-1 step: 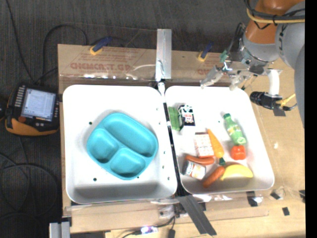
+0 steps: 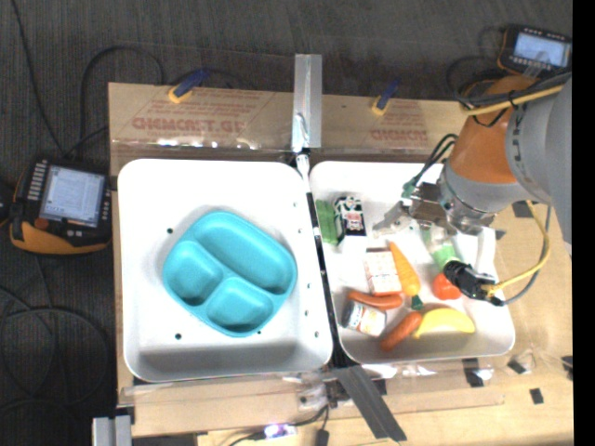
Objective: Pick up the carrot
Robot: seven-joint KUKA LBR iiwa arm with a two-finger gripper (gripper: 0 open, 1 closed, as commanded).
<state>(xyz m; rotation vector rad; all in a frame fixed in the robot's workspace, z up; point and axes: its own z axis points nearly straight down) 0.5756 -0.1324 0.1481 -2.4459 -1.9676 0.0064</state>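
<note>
The carrot [image 2: 405,269] is a slim orange piece with a green end. It lies in the middle of the right white bin [image 2: 502,337], pointing from upper left to lower right, next to a small white box [image 2: 378,269]. My gripper [image 2: 430,217] hangs over the upper right part of that bin, up and to the right of the carrot and apart from it. The grey arm with its orange band [image 2: 483,151] hides the bin's far right corner. I see nothing held in the gripper.
Around the carrot lie an orange-red sausage [image 2: 374,298], another orange piece [image 2: 398,331], a yellow fruit [image 2: 446,321], a red-orange ball [image 2: 445,288], a small can [image 2: 363,319], a green item [image 2: 325,221] and a black-and-white carton [image 2: 350,215]. The left bin [image 2: 149,193] holds a blue divided tray [image 2: 229,271].
</note>
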